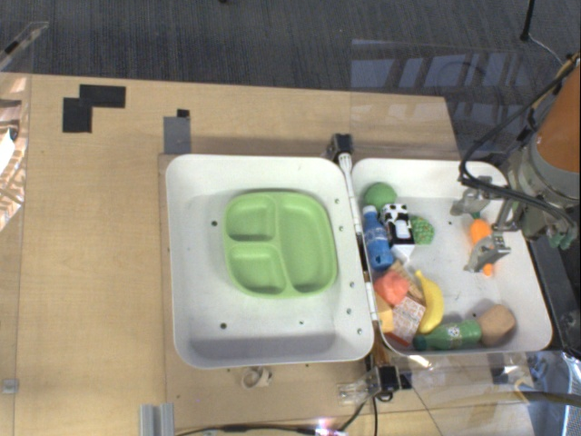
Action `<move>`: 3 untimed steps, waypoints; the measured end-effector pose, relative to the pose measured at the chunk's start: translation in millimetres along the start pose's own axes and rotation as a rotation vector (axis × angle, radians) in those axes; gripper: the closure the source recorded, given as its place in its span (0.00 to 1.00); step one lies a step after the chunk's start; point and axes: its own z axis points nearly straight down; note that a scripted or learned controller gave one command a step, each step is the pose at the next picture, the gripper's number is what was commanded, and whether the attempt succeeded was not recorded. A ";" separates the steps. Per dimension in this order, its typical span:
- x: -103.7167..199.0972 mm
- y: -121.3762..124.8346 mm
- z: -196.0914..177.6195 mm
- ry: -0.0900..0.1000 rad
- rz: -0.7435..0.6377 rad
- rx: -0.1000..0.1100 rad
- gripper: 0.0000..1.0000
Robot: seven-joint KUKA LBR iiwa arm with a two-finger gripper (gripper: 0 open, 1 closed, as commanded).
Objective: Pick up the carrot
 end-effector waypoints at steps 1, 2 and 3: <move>-45.1 -29.3 142.1 0.009 0.078 -0.004 0.00; -21.9 -79.6 172.2 -0.005 -0.031 0.000 0.00; -26.8 -78.7 158.1 -0.018 -0.038 0.004 1.00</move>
